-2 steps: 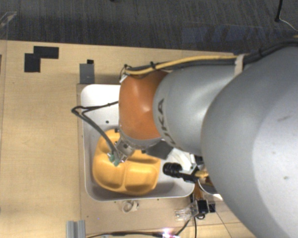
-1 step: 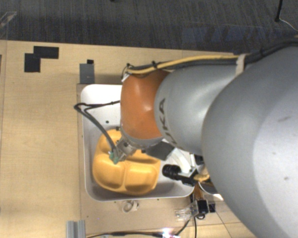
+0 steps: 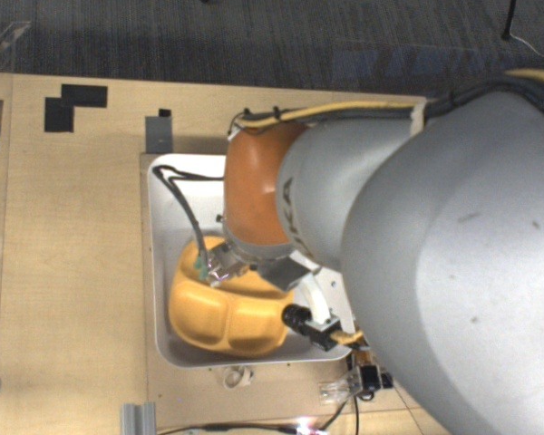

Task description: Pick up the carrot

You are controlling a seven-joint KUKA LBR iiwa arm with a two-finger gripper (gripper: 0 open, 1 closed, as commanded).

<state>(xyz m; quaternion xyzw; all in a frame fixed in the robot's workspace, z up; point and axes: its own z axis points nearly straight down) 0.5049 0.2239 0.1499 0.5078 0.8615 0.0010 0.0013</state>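
The grey arm with its orange band (image 3: 254, 188) reaches down into the left white bin (image 3: 154, 243) and covers most of it. The gripper (image 3: 240, 268) sits under the wrist, right over the top of a large lumpy yellow object (image 3: 219, 323) that lies in the bin's near half. A small green bit (image 3: 199, 265) shows at the wrist's left edge, touching the yellow object; I cannot tell what it belongs to. The arm hides whatever lies beneath the wrist.
A black cable (image 3: 177, 193) loops over the bin's far left corner. A black fitting (image 3: 310, 326) on the arm juts out by the bin's near right rim. Bare wooden bench (image 3: 63, 270) lies left of the bin. The arm's bulk hides the right side.
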